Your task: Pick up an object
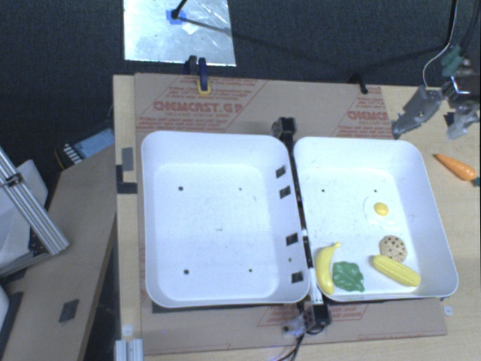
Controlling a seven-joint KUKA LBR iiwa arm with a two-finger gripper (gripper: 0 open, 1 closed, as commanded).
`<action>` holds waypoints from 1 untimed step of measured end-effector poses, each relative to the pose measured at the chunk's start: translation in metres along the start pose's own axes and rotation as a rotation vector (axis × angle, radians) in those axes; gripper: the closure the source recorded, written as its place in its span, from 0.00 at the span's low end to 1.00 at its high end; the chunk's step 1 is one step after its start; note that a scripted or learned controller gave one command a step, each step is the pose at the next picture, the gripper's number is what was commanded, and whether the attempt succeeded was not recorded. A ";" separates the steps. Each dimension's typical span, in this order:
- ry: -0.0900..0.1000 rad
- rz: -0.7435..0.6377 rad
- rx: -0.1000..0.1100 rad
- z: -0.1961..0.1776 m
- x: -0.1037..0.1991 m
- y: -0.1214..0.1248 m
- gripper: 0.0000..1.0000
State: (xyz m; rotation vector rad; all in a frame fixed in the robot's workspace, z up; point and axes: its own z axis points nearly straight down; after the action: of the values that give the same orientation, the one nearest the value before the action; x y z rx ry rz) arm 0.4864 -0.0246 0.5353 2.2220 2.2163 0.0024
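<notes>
Up at the far right of the camera view, the claw (437,116) was above the bench, outside the bins and beyond the far right corner of the right bin (421,164). Its two grey fingers (412,116) pointed down and stood clearly apart, with nothing between them, so the claw was open and held no object. Thin cables ran up from it toward the top edge of the picture. The right bin contained all the small objects, gathered in its near half. A fried egg toy (379,209), white with a yellow yolk, was lying near the middle of the right side. Nearer than that was a round cookie (392,247), and just beside it, toward the near right corner, a yellow corn cob (396,270) was lying at a slant, touching or almost touching the cookie. At the near left of this bin a yellow banana (325,268) was curved along the left wall, and a green leaf (348,276) was lying against its right side. All these objects were well apart from the claw. The left bin (150,201) stood beside the right one, and the two were joined along the middle by a row of dark clips. An orange carrot (456,167) was lying on the bench, outside the right bin on its right side. On the far side of the bench, a shiny metal sheet (179,19) was lying on the dark floor.
</notes>
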 end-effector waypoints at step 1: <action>-0.001 0.001 0.000 0.000 -0.046 0.000 0.00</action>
State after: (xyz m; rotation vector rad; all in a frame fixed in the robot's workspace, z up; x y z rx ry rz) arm 0.4862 -0.0709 0.5355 2.2227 2.2149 0.0017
